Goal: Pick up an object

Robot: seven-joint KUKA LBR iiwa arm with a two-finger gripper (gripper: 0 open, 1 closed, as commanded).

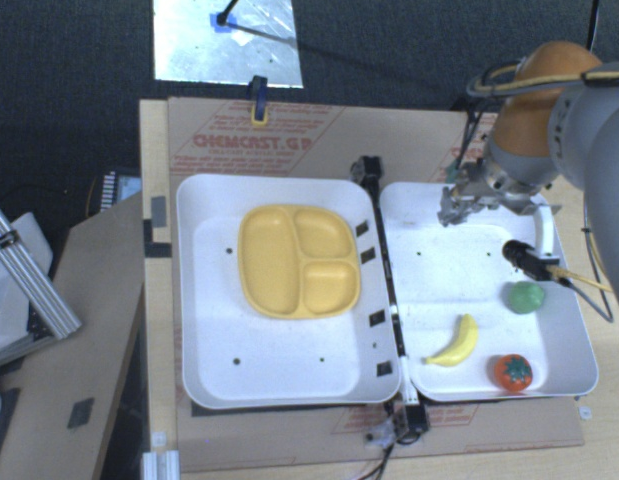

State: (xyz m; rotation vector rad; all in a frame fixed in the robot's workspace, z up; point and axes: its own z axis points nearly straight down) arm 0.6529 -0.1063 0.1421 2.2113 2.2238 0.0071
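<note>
While the grey arm with its orange band (549,78) reaches in from the right of the camera view, its gripper (459,208) hangs over the far part of the right shallow white bin (581,368), close to that bin's far rim and not far from the black strip (381,258) that divides the two bins. The metal parts at the tip blur together from this angle, so it cannot be told whether the gripper is open or closed, nor whether it touches the bin floor. The loose things in the right bin all lie in its near half, well apart from the gripper: a small yellow plastic banana (454,341) lies on the bin floor towards the dividing strip, a round green ball-like fruit (525,297) sits near the right wall, and a red-orange tomato with a green top (513,371) rests in the near right corner, just beside the banana's outer end but not touching it. The left shallow white bin (194,298) holds a yellow plastic plate with three compartments (294,261), lying flat in the middle of the floor. Both bins rest on a brown board with red lettering (259,138) that covers the table, and a sheet of crinkled silver foil (189,38) lies beyond it on the dark floor.
</note>
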